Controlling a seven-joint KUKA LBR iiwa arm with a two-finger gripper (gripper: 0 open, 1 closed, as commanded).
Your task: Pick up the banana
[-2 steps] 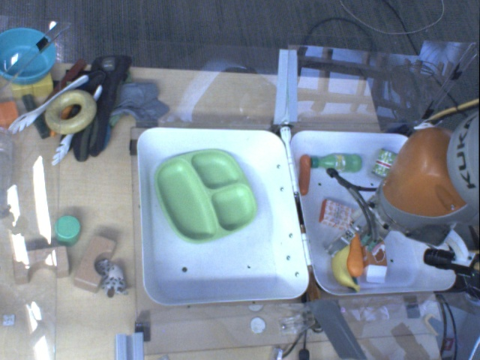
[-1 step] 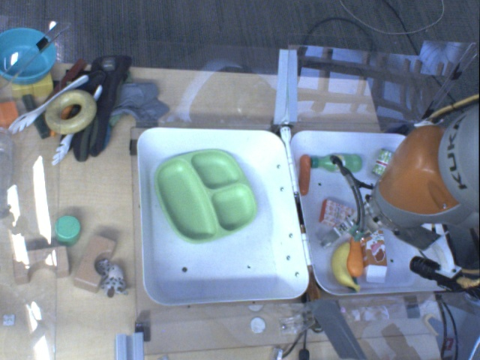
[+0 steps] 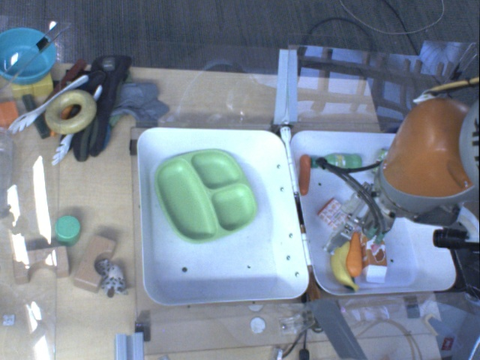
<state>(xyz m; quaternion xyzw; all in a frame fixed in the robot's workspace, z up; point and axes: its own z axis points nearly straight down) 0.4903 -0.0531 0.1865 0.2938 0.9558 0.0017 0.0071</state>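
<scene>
Banana [image 3: 343,267] lies in the right bin [image 3: 420,276], near its front-left corner; it is yellow, short and curved, with a darker tip at its near end; an orange carrot-like piece [image 3: 355,252] rests against its right side, and a small white block [image 3: 375,274] sits just beside that. Gripper [image 3: 365,217] hangs over the same bin just behind the banana, among cables; whether it is clenched or released I cannot tell, and nothing shows plainly held. Arm's orange band [image 3: 424,152] bulks over the bin's right half. Left bin [image 3: 225,276] holds a green divided tray [image 3: 206,195]. Bench [image 3: 97,201] is pale wood; on its left lie a blue bowl [image 3: 26,51], a yellow ring [image 3: 70,111], black gloves [image 3: 101,107], a green cap [image 3: 67,229] and wooden blocks [image 3: 94,259]; dark grey carpet [image 3: 187,6] with a loose cable runs behind.
</scene>
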